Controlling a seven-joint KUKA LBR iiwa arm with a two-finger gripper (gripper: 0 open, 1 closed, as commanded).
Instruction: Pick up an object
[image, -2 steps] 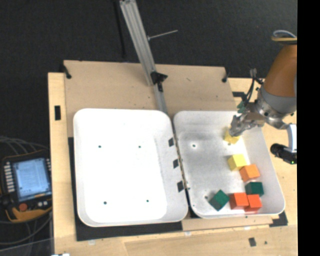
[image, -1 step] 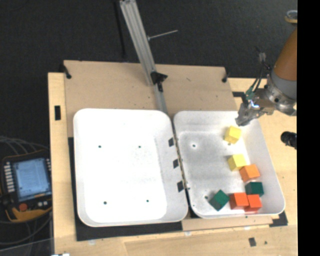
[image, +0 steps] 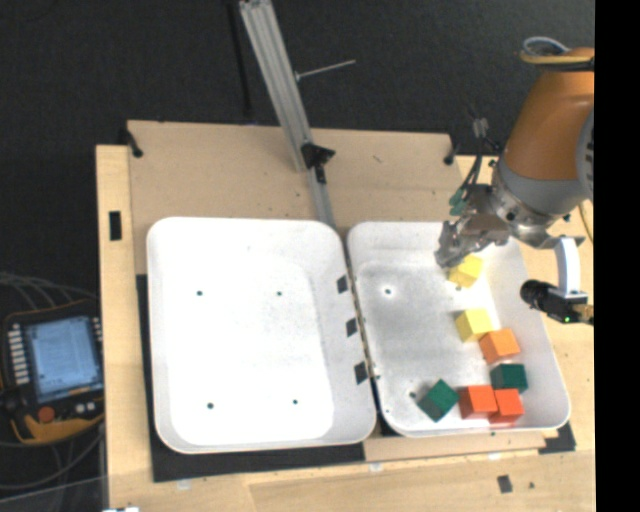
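My gripper (image: 458, 250) hangs over the far part of the right bin (image: 400, 330). A small yellow block (image: 466, 271) shows right at its lower tip, touching or just below it; I cannot make out whether it is gripped. Further toward the front lie a second yellow block (image: 474, 323), an orange block (image: 499, 345) and a dark green block (image: 510, 376). Along the front wall sit a green block (image: 437, 399), a red block (image: 478, 400) and an orange-red block (image: 507, 403).
The left bin (image: 245, 330) stands beside the right one, their rims meeting at the middle. A slanted metal pole (image: 290, 110) rises from the bench behind the bins. A handheld screen unit (image: 55, 360) lies off the bench at the left.
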